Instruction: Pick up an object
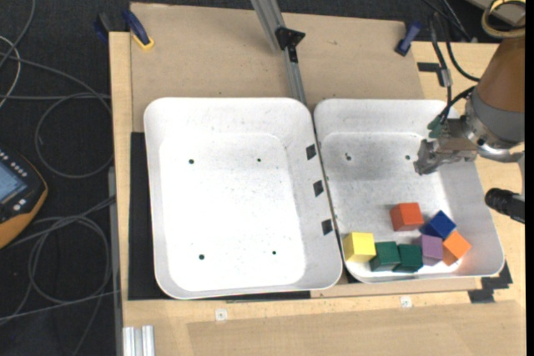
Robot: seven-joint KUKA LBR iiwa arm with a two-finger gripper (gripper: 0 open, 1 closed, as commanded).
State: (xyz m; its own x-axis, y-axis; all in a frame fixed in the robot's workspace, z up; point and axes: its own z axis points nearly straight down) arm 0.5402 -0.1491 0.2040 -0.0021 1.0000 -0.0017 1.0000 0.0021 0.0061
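Two shallow white bins sit side by side: the left bin [171, 129] at nine o'clock and the right bin [367, 117] at three. Seven blocks cluster in the right bin toward five o'clock: one red block [406, 216], one blue block [440, 224], one orange block [456, 246], one purple block [431, 248], one yellow block [360, 245], and two green blocks [397, 256] touching each other
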